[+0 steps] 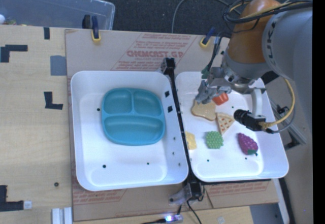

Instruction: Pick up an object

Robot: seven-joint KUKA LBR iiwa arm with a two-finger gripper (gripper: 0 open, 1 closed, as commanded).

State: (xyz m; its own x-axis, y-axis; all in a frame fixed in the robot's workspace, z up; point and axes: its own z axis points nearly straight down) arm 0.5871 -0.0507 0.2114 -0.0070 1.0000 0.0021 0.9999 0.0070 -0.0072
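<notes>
Nearest the bench's front edge, the right bin [274, 167] holds a purple grape bunch [247, 143], green piece [214, 139], cracker wedge [224, 122] and tan toast [204, 111], whose far edge the pincer [208, 92] overhangs, grip state unclear.

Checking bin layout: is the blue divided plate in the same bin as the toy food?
No, the blue plate lies in the left bin, while the grapes and other toy food lie in the right bin.

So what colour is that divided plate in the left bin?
The divided plate is turquoise blue, plain with no pattern; the overhead camera view shows it clearly.
</notes>
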